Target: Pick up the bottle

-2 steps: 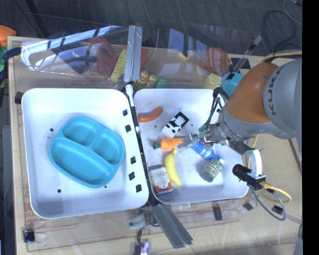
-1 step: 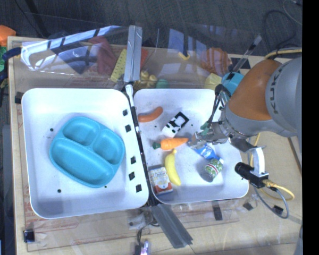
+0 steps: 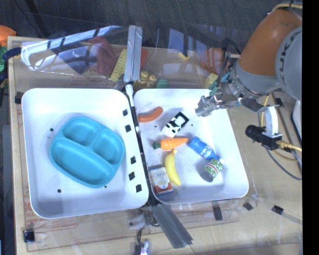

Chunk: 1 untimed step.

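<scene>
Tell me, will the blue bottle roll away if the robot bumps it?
Probably. The blue bottle lies on its side on the smooth white bin floor, so its round body could roll. It looks like small, stiff plastic, likely light, and perhaps slippery.

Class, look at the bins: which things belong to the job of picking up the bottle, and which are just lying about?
Belong to the job:
blue bottle
gripper

Just lying about:
carrot
banana
sausage
can
small carton
blue divided plate
</scene>
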Motion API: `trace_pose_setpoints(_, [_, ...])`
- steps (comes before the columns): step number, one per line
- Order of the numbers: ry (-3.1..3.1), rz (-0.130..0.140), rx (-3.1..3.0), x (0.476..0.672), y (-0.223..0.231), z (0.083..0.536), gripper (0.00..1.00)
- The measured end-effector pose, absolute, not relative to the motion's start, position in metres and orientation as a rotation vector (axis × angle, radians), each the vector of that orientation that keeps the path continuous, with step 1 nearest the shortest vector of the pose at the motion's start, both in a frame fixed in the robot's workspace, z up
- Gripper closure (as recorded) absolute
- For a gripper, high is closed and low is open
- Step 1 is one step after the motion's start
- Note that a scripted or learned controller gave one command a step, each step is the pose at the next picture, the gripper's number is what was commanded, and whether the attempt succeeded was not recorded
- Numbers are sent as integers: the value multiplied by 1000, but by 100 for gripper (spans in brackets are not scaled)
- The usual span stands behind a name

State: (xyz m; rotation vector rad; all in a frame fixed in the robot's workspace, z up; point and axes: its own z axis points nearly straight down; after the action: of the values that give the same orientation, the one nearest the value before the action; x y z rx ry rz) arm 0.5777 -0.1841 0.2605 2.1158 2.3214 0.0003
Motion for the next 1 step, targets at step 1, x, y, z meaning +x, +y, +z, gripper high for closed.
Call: trace_pose_setpoints(1, [2322,0,2116,578,-184,260,0])
